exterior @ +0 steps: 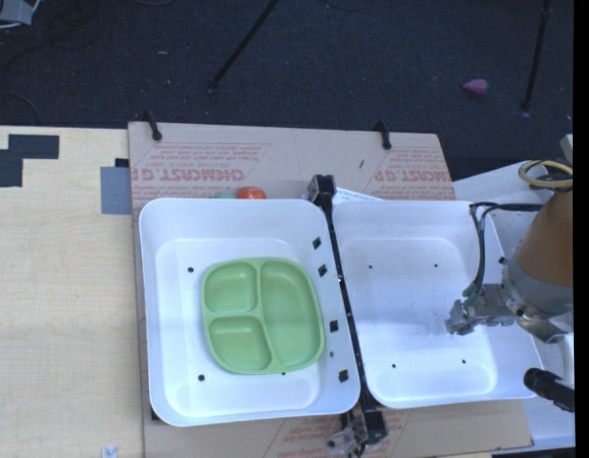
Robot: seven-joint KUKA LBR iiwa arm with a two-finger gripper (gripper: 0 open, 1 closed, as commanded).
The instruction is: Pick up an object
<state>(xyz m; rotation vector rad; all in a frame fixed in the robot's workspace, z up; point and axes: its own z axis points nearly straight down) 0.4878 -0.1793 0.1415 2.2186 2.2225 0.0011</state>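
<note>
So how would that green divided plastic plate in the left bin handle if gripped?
The green divided plastic plate looks rigid and probably light. Lying flat, it offers little but its thin rim, so fingers may slip. Unlikely to roll.

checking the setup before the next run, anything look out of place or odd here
One thing: a small orange-red rounded object sits outside the bins, on the cardboard just behind the left white bin's back rim, with something small and green beside it. The green three-compartment plastic plate lies flat in that bin, somewhat rotated. The pincer is over the right white bin.
</note>
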